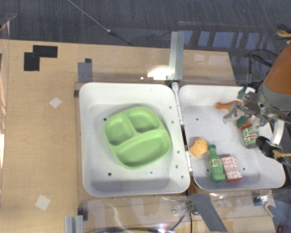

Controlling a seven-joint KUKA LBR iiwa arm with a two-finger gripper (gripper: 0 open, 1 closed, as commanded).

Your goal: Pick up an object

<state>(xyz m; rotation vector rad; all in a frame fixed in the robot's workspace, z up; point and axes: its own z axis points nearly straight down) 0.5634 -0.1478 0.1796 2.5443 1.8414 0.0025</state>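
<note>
Camera view, item logged: my pincer (243, 111) hung over the right bin (203, 178), its grip state beyond telling, beside a small can (249, 137), judged light, stiff, slippery, best taken across its round sides, with a green bottle (215, 164) nearby.

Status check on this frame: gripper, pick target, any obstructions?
Gripper low over right bin, finger state unreadable. Nothing seen held. Nearest: orange toy, small can. Green bottle, red box nearer the front, apart.
</note>
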